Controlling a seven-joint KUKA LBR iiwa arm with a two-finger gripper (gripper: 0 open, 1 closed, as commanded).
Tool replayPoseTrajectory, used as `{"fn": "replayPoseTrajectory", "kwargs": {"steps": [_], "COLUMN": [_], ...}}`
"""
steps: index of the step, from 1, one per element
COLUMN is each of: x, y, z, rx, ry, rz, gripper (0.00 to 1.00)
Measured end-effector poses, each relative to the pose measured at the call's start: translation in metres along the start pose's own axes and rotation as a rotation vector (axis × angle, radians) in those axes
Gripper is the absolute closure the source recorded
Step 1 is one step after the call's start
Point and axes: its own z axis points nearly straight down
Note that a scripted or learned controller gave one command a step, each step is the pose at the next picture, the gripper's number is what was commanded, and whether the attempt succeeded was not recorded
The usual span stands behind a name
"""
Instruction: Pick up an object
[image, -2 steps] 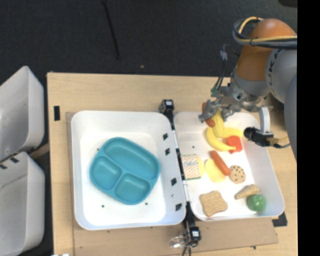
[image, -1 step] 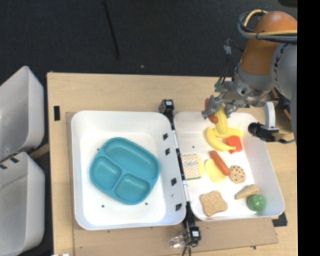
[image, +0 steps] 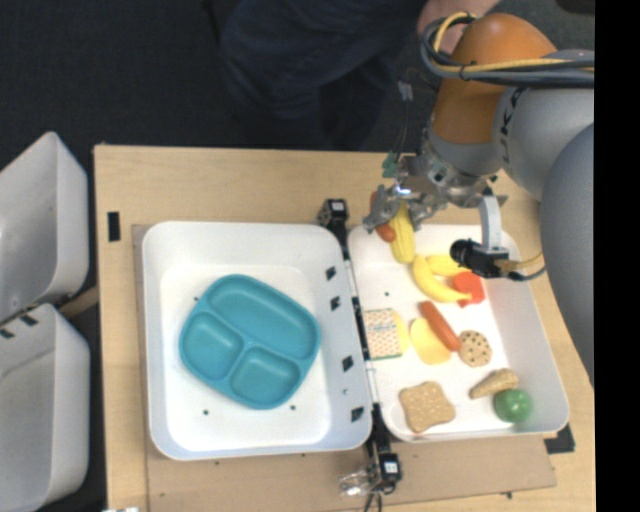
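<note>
Gripper (image: 398, 212) pinching the corn cob (image: 402, 238) over the right bin (image: 535, 340), beside banana (image: 437, 275) and carrot (image: 437, 324). Partly hidden behind the corn: something small and orange, unidentifiable.

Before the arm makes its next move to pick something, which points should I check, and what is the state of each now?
1. Gripper is over the right bin: ok.
2. A target lies under it, the corn cob: ok.
3. Corn cob is between the fingers: cannot tell.
4. Corn cob is free of neighbours: not ok, a banana lies close beside it.
5. Left bin has room: ok, it holds a blue plate alone.
</note>
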Motion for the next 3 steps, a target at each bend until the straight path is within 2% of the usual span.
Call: {"fn": "replayPoseTrajectory", "kwargs": {"steps": [1,2,3], "x": [0.053,0.109,0.095], "y": [0.018,0.018,0.012], "z": [-0.008,-0.002,-0.005], "rx": [0.0,0.002,0.004], "ry": [0.0,0.0,-0.002], "rz": [0.001,0.001,0.006], "gripper": [1.0,1.0,1.0]}}
